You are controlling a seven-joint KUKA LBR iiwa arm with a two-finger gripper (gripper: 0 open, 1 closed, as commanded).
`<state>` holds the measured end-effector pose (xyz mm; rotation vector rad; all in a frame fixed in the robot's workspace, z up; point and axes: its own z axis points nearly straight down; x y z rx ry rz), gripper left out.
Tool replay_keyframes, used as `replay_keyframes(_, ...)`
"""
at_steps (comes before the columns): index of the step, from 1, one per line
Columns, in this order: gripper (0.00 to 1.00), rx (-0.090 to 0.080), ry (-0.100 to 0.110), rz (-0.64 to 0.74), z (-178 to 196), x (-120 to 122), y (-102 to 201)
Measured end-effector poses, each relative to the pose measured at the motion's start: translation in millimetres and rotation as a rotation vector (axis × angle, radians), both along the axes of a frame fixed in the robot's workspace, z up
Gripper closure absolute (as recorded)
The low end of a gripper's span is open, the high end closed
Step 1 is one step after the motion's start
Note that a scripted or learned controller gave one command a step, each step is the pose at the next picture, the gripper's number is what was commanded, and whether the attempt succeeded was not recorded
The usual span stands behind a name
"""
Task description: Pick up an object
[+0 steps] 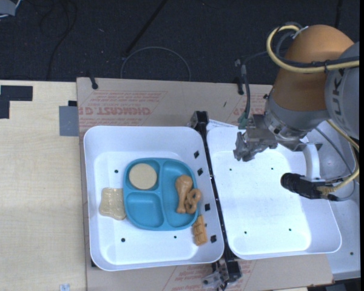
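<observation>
The gripper (247, 148) hangs over the back-left corner of the right bin (327, 238); whether it is released or clenched I cannot tell. Every candidate lies leftward in the left bin (94, 162); nearest is the drumstick (183, 193) on the blue tray (147, 218), long axis running front to back.

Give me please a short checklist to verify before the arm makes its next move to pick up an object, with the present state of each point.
1. Objects are available: ok. The blue tray, holding a round cookie, sits in the left bin.
2. More pieces lie outside the tray: ok. A tan piece is at its left, and another small piece is at its lower right.
3. Claw is over an object: not ok. The claw is above the right bin, near its upper left corner.
4. Claw holds nothing: cannot tell.
5. Divider must be crossed: ok, the black divider stands between claw and objects.
</observation>
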<state>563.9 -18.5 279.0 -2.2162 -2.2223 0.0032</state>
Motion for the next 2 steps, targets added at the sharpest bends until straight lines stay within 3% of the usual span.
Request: replay_keyframes(2, 1.0, 0.0, 0.002, 0.0, -45, 5, 99)
